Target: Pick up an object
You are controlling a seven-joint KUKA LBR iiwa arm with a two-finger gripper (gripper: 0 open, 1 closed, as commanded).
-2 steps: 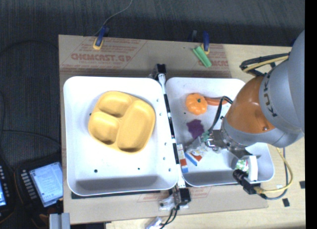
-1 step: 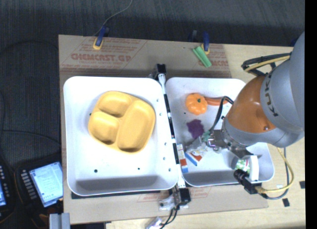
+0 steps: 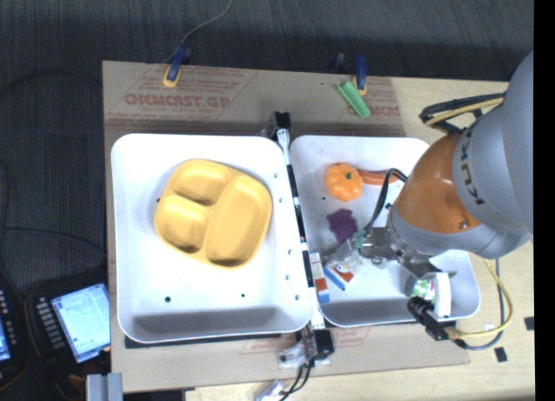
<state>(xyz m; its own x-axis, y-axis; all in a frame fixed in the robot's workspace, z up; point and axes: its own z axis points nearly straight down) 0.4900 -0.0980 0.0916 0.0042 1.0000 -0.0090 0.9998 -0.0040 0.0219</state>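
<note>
Camera view has the arm (image 3: 473, 191) reaching into the right bin (image 3: 381, 308), with the gripper (image 3: 368, 243) low over a cluster of small stuff: a purple toy (image 3: 341, 221) just beside it, a small orange pumpkin (image 3: 344, 181) a bit further up, and a white packet with red and blue bits (image 3: 336, 271) near the front wall; whether the gripper is open or closed, honestly can't tell from this angle. If I were doing this grab I'd commit to one item, probably the purple toy since it's nearest, centre over it so the packet doesn't get dragged along, and lift straight up. The left bin (image 3: 139, 304) has a big yellow bread-looking thing (image 3: 212, 211), way too bulky for this gripper I'd guess.
</note>
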